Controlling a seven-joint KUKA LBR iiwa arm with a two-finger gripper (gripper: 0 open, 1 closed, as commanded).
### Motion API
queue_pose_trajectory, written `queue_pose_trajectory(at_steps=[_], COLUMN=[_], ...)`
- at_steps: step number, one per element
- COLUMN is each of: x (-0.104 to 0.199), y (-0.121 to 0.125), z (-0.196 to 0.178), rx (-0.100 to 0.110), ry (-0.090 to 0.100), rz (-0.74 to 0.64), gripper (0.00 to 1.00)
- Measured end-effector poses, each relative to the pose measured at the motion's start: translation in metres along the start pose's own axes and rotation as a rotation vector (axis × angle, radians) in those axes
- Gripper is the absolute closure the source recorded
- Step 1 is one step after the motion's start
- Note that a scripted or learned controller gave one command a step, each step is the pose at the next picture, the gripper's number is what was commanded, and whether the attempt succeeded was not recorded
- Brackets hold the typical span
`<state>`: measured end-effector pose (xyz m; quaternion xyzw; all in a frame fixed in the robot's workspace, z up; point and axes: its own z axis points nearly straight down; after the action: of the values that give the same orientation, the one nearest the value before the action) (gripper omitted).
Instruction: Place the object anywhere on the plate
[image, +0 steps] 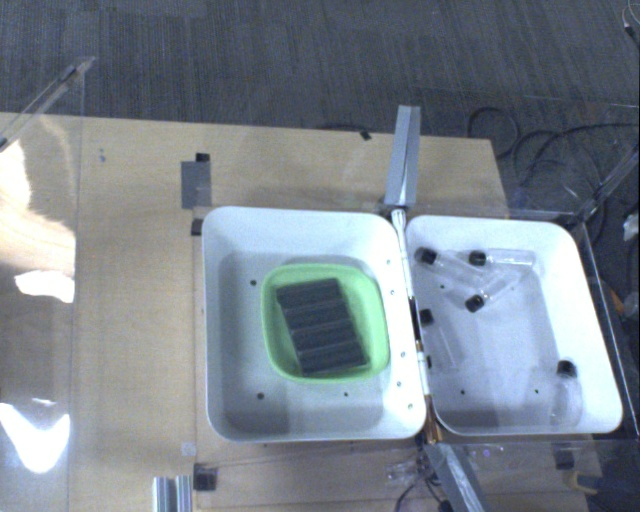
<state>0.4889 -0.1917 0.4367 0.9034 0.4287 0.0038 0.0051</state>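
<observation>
Nearest, at the tabletop's (120, 380) front edge, a small metal fitting (170, 492) stands at the left, and a tangle of wires (425, 478) lies below the seam between the two bins.

Left bin (225, 400) and right bin (500, 415) sit touching, side by side. In the left bin a green plate (272, 330) rests near the middle, slightly toward the right wall. The object (320, 327), a dark grey ridged block, lies flat on the plate, wholly inside its rim and turned a little off square.

In the right bin several clear tubes with black caps are scattered. One tube (565, 392) lies in the near right corner, well apart from the rest. A black cap (425, 317) lies close to the left wall. Farther back, three more tubes (480, 295) cluster together near the far wall, some crossing one another.

Whether the jaws are open or shut cannot be told.

Beyond the bins a grey metal post (403, 155) rises at their seam, and a small grey bracket (196, 183) sits on the tabletop to the far left. Bright glare (35, 230) washes the tabletop's left side. Cables (545, 150) trail at the far right, over dark floor (300, 50).
</observation>
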Motion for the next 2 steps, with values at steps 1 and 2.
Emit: queue_pose_trajectory(at_steps=[1,2], x=[-0.0038,-0.0061], y=[0.0024,0.0042], z=[0.0004,0.0004], rx=[0.002,0.002], ry=[0.000,0.000], rz=[0.160,0.272], gripper=[0.00,0.00])
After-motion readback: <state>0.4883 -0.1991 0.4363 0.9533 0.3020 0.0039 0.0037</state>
